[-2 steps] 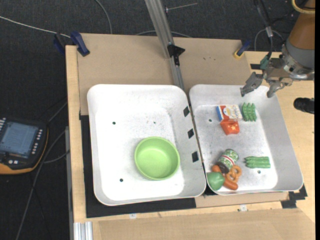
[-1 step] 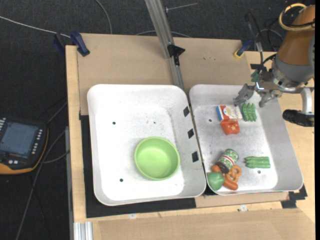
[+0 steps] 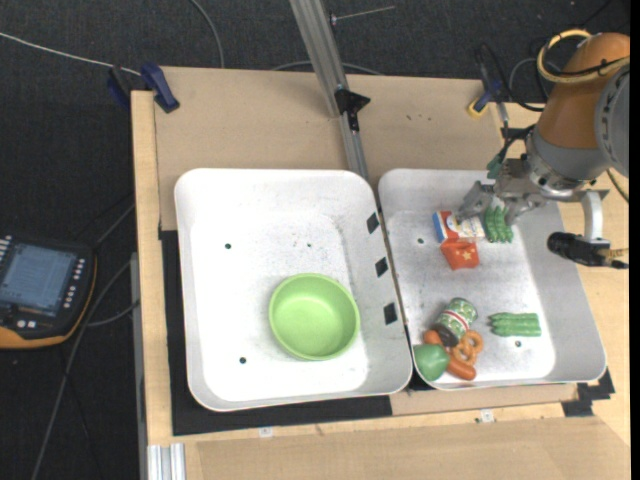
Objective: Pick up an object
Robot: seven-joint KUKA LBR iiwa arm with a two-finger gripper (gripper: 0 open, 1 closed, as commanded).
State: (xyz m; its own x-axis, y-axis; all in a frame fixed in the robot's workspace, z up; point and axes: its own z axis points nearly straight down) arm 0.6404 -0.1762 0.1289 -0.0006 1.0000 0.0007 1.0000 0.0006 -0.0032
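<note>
Camera view: we see the gripper low in the right bin, its 2 fingers clamped on a green toy; the red block lies just beside, toward the left bin.

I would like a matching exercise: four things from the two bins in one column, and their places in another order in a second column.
Things:
1. green bowl
2. red block
3. green ridged piece
4. gripper

Places:
A. right bin, upper part, above the items there
B. left bin
C. right bin, near its right wall
D. right bin, just below the gripper

Pairs: 1-B, 2-D, 3-C, 4-A
</note>
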